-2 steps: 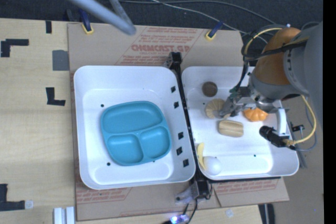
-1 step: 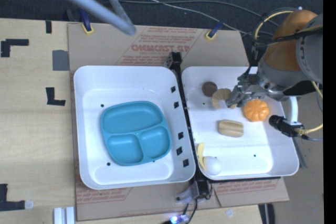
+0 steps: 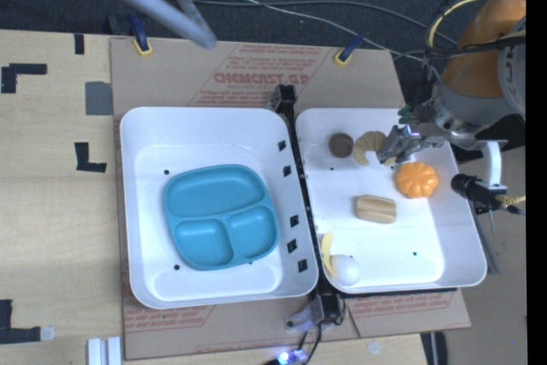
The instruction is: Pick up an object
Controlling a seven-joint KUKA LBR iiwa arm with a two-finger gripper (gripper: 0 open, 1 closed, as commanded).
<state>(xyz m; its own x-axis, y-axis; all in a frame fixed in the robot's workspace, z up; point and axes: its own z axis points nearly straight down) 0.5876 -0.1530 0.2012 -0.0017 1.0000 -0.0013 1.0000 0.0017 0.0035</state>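
Observation:
The right bin (image 3: 461, 269) holds several objects: a brown round piece (image 3: 341, 144), a tan cookie-like piece (image 3: 371, 145), an orange pumpkin (image 3: 416, 180), a tan bread-like block (image 3: 376, 208), a white egg (image 3: 346, 269) and a yellow banana (image 3: 326, 251) along the left wall. My gripper (image 3: 398, 149) hangs over the bin's far right part, just right of the cookie and just above the pumpkin. Its dark fingers point left and down, and nothing shows between them.
The left bin (image 3: 141, 184) holds a blue divided plate (image 3: 221, 214). Both bins rest on a cardboard sheet (image 3: 256, 73) held by clamps. The grey and orange arm (image 3: 483, 55) comes in from the right. Cables cross the dark floor behind.

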